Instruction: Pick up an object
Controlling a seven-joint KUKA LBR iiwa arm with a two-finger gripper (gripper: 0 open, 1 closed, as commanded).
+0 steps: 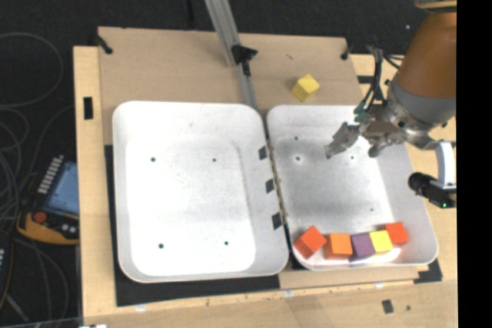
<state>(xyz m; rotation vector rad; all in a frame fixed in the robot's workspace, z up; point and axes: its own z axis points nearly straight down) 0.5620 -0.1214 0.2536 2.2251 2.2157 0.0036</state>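
Several small blocks line the near wall of the right bin: a red-orange block, an orange block, a purple block, a yellow block and a red block. Another yellow block lies on the bench behind the bins. My gripper hangs over the far right part of the right bin, open, with one finger pointing left and nothing between the fingers. It is well above and behind the row of blocks.
The left bin sits beside the right one, joined by dark clips. A slanted metal pole rises from behind the bins. Cables and a handheld pendant lie off the bench at left.
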